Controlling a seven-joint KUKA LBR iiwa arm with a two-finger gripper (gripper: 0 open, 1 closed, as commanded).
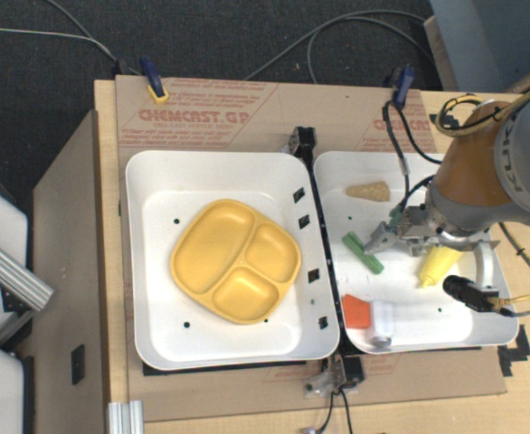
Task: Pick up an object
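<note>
Grey arm [527, 152] with orange band [468, 170]

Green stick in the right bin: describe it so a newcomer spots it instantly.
Look in the right bin, left of the end effector. The green stick lies slanted on the floor there, below the tan piece and above the orange block. It is the one green, thin thing.

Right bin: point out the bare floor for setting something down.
Right bin: bare floor between the tan piece and green stick, and mid-bin left of the yellow object. Crowded at the orange block and under the gripper.
</note>
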